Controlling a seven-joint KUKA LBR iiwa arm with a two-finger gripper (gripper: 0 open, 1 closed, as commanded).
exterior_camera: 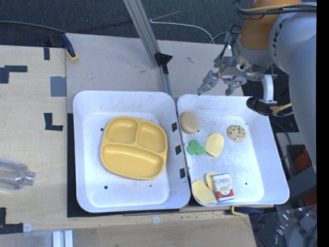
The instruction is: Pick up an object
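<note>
Where bins meet, the yellow piece lies half-hidden.

Cookie, tan bun and small carton lie in right bin.

A clear plastic bottle lies on its side at the left edge of the wooden bench; a slanted aluminium rail runs down to a black bracket above the 2 bins; dark tape marks dot the bench; a blue and yellow clamp sits at the back left; thin cables cross the dark floor.
</note>
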